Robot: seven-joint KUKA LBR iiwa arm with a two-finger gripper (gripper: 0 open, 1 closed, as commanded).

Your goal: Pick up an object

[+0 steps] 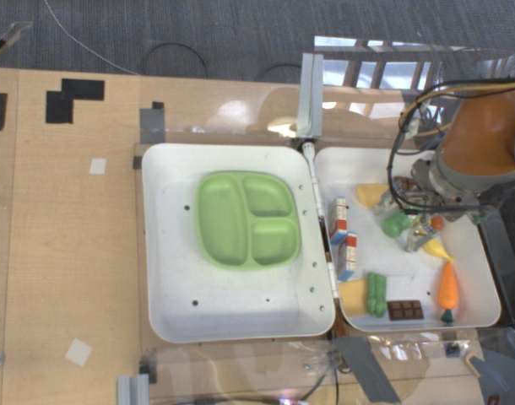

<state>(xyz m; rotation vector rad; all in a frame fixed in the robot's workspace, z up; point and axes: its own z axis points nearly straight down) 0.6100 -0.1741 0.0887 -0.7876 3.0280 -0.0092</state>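
Over the right bin: my arm (pixel 485 137), grey with an orange band, reaches in from the right, and its end effector (pixel 420 226) hangs low among the toys.
End effector state: I cannot tell how it is set or whether it has hold of anything; cables and the wrist cover it.
Task's thing: no one object is named. Nearest the end effector are a green toy (pixel 396 224) and a yellow piece (pixel 437 248), both just beside it.
Other candidates in the right bin (pixel 485 310): a carrot (pixel 447 287), a brown chocolate bar (pixel 404 311), a green pickle-like toy (pixel 376 294), a red-and-white carton (pixel 340 215).
Left bin (pixel 169 226): a green divided plate (pixel 246 218) lies in its middle.
Step in hand: I judge this to be the descent or the grasp itself.
Next move calls for: a firm closing on one toy, then a straight lift clear of the neighbours.
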